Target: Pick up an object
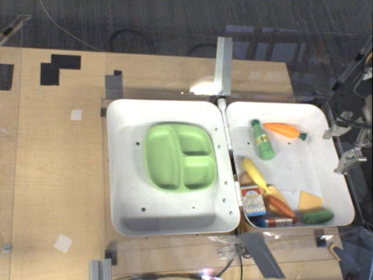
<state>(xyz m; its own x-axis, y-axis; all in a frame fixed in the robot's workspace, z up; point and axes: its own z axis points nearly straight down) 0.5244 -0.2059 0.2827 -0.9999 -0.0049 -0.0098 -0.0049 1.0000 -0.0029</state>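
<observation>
Camera view, from above at a slant. Two shallow white bins side by side on a wooden bench (52, 174), touching along their inner rims at a metal divider.

Left bin (125, 214): a green compartment tray (179, 156) at the centre, one long compartment on its left, two smaller ones on its right. Bare white floor all round it, widest along the near edge and left edge.

Right bin (326, 127): a green bottle (262, 140) near the far-left corner, lying lengthwise, cap toward the far edge. Just beside it, an orange carrot (282, 130) pointing along the far edge, green tip toward the right. A yellow banana (254, 175) against the left edge, mid-way down. Crowded in the near-left corner: a small printed carton (253, 202), an orange-brown piece (279, 204) beside it, and a dark red-and-blue item (275, 221) at the near edge. A yellow cheese wedge (309, 200) and a green pickle-like piece (317, 216) along the near edge, toward the right corner. Open floor through the centre and right half.

Gripper (351, 156) past the right edge of the right bin, outside the rim, partly cut off; cannot tell whether open or closed. Nothing seen between its parts.
</observation>
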